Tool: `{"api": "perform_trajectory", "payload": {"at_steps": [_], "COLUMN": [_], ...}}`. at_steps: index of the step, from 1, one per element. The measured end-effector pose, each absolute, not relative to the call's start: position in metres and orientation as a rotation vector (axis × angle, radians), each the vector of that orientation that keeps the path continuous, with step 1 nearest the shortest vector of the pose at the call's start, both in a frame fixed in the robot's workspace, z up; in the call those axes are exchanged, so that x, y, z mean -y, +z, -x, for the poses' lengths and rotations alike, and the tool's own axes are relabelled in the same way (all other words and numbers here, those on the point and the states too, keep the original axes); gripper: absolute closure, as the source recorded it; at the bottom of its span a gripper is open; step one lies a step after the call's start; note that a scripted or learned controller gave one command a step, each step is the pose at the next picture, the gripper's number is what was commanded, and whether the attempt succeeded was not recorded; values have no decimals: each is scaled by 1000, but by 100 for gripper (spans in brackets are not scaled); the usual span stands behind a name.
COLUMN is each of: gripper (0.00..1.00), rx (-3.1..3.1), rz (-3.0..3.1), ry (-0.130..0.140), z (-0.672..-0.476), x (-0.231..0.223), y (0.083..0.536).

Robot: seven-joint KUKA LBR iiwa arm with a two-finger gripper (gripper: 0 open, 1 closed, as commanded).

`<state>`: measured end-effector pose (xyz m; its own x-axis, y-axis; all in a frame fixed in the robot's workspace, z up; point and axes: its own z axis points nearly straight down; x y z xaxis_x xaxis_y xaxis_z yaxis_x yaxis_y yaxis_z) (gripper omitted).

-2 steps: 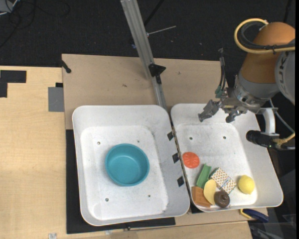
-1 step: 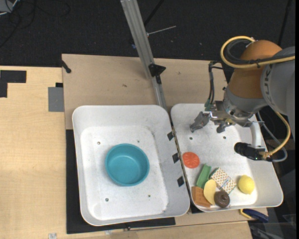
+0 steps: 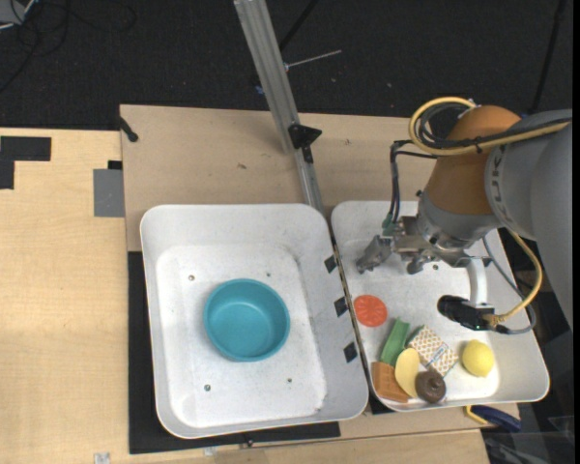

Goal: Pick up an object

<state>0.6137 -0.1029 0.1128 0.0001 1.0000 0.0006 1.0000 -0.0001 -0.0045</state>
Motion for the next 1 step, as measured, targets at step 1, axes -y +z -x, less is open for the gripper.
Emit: {"api": "perform_trajectory", "payload": {"at_steps": [1], "gripper": [100], "rx": [2219], "rz": [2223], "ry": [1], "z": [-615], "x": [104], "y": [125]}}
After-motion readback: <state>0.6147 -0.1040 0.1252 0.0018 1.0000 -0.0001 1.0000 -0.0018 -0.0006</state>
